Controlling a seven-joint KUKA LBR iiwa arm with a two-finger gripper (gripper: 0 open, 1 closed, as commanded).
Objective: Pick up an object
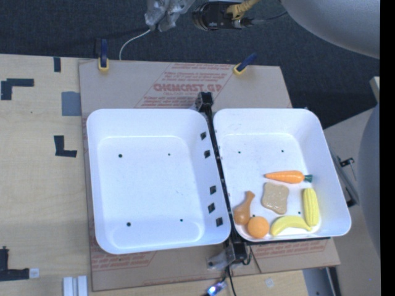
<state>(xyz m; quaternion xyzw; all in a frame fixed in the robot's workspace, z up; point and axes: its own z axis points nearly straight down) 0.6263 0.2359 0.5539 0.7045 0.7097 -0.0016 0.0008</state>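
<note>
The right bin [259, 134] holds toy food in its near right corner: an orange carrot [285, 177], a tan bread slice [274, 197], a yellow corn cob [310, 206], a yellow banana [290, 225], an orange ball-shaped fruit [258, 227] and a brown drumstick [244, 209]. They lie close together, some of them touching. My gripper [165, 8] hangs at the top edge of the view, beyond the far side of the left bin [148, 134] and far from the food. Nothing shows in it.
The two bins sit side by side on a cardboard sheet [185, 88] held by clamps [103, 63]. The grey arm [339, 11] crosses the top right corner. A cable [133, 39] runs down from the gripper.
</note>
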